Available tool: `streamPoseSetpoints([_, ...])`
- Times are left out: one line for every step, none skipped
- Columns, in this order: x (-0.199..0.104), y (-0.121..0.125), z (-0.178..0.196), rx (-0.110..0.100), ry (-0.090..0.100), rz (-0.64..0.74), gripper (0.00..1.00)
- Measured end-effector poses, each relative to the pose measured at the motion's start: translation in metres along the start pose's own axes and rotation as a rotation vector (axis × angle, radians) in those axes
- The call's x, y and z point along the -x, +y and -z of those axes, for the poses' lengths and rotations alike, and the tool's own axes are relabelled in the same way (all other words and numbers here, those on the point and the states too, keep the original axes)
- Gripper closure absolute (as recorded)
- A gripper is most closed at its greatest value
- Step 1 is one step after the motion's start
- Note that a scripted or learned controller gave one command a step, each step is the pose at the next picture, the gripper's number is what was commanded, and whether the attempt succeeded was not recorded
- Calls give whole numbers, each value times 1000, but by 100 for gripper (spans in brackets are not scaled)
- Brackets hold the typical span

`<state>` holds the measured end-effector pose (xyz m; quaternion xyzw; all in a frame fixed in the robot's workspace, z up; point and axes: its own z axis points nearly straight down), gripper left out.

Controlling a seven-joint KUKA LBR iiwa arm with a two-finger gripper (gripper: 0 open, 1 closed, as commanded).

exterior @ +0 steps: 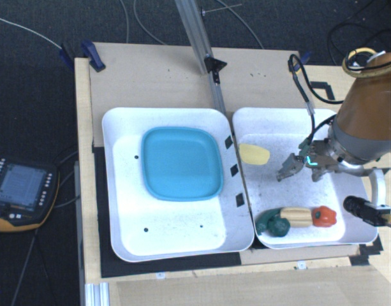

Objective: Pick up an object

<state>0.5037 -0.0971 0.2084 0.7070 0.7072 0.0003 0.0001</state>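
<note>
In the right bin (272, 123) a pale yellow piece (254, 153) lies near the left wall. Along the bin's front lie a dark green lump (273, 224), a tan stick (296, 217) and a red piece (324, 217) in a row. My gripper (303, 171) hangs over the middle of that bin with its two fingers spread apart and nothing between them. It is to the right of the yellow piece and above the front row.
The left bin (118, 190) holds a square blue plate (182, 163). A metal post (195, 24) slants down to the gap between the bins. Black cables loop by the arm at the right. A control pendant (20, 193) rests on the floor at the left.
</note>
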Motion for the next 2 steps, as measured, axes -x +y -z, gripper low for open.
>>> streamPoseSetpoints([0,0,0,0,0,0,0])
streamPoseSetpoints([5,-9,-49,-5,0,-1,0])
